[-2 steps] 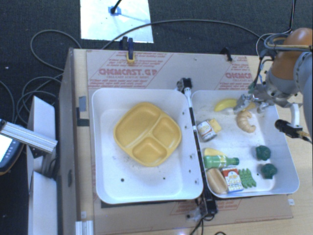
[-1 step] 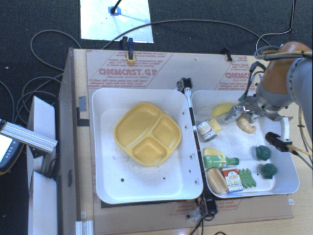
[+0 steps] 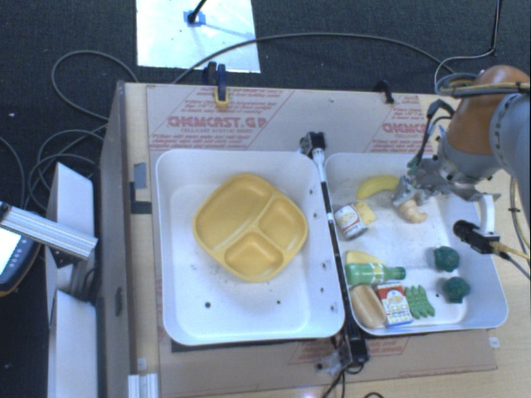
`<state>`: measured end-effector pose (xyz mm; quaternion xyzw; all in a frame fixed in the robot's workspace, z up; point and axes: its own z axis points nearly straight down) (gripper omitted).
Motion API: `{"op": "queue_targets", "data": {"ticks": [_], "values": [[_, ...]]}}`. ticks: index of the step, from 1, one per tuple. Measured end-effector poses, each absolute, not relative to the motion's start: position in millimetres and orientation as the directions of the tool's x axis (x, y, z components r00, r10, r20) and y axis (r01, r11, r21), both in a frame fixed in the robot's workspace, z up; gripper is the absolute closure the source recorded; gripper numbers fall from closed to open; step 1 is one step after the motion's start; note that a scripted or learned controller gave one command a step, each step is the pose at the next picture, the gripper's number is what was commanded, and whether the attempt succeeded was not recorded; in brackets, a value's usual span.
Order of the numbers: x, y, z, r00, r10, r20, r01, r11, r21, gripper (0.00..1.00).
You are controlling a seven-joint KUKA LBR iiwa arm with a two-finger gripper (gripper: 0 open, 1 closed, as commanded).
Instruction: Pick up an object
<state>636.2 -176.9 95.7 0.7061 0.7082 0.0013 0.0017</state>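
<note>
Pale tan lumpy toy (image 3: 411,212) beside the yellow plastic banana (image 3: 377,186) needs the end effector (image 3: 412,191), spread unclear, centred above before closing.

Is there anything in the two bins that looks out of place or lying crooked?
Nothing looks spilled or broken. The yellow divided plate lies alone in the left bin, turned askew to its walls. The green bottle in the right bin lies on its side.
</note>
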Motion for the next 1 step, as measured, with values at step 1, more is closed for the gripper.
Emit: {"op": "queue_targets", "data": {"ticks": [1], "values": [[646.0,-56.4,185.9,-0.005,1.000,0.001,1.000,0.005,0.005,1.00]]}}
